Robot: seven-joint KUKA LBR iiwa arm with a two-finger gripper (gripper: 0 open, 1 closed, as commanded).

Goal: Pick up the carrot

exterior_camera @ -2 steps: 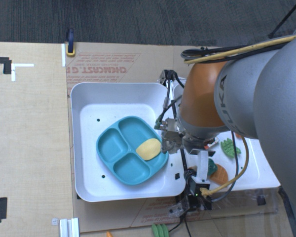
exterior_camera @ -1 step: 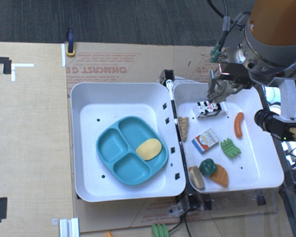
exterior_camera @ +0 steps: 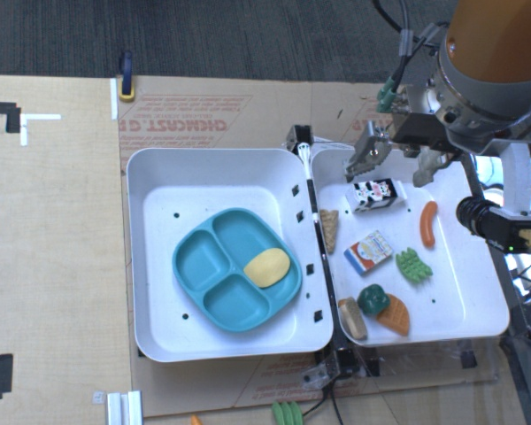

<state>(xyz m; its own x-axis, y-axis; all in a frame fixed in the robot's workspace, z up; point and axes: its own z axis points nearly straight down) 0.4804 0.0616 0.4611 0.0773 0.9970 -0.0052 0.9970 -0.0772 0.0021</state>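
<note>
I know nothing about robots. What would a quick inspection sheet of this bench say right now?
Surface: two white bins, left bin, right bin, on a cardboard-covered bench.
Job's thing: carrot, lower right bin, beside a green piece.
Clutter: blue tray holding a yellow piece in the left bin; sausage, carton, cow-print box in the right bin.
Tool: above the right bin's far end, away from the carrot.
Cables: black cable by the arm.
Surroundings: dark carpet.
</note>
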